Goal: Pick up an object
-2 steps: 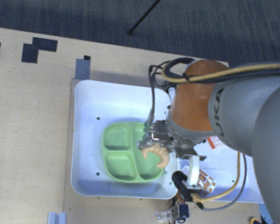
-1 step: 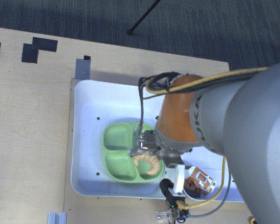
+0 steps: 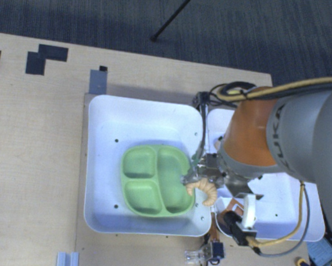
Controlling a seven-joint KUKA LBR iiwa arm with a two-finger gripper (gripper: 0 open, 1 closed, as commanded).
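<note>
A green divided plate (image 3: 153, 179) with three compartments lies in the left white bin (image 3: 103, 152), towards its right side. A tan curved object (image 3: 203, 190), shaped like a small croissant, sits at the plate's right edge, by the wall between the two bins. My gripper (image 3: 199, 175) hangs directly over the tan object's upper left end and looks to be touching it. The wrist and the orange band (image 3: 250, 137) hide how the jaws stand and whether they hold anything.
The right white bin (image 3: 280, 219) is largely covered by my arm. A grey block (image 3: 98, 82) stands at the left bin's far left corner. Black patches (image 3: 44, 58) mark the bench at far left. Loose cables and small parts (image 3: 210, 253) lie near the front edge.
</note>
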